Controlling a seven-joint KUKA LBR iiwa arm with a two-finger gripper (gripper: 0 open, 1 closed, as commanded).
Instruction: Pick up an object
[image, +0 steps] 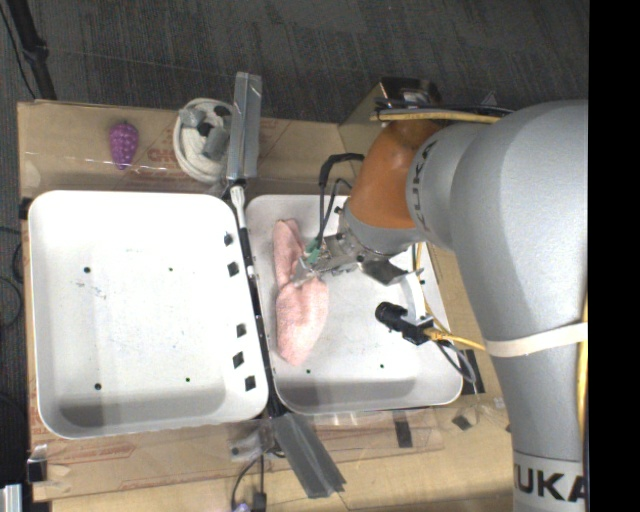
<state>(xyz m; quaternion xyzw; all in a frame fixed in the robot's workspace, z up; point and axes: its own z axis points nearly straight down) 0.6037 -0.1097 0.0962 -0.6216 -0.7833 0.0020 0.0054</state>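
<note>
Camera view, arm: the grey arm (500, 230) comes in from the right, its orange band (385, 190) above the wrist, bent down over the right bin.

Camera view, gripper: the gripper (318, 262) sits low over the far-left part of the right bin, at the pink object, about where its two lobes meet. Whether the fingers are apart or together, I cannot tell; the wrist hides them, and no hold on the object can be made out.

Camera view, pink object: a soft, pale pink object (298, 300) lies in the right bin near its left wall, long from far to near, the near lobe wider.

Camera view, right bin: white and shallow (400, 385), just beside the left bin.

Camera view, left bin: white and shallow (130, 300), with a few dark specks on its floor.

Camera view, worktop: brown worktop (70, 140) beyond the bins bears a small purple object (123, 143) at far left and a white coiled thing (202, 135) to its right.
</note>
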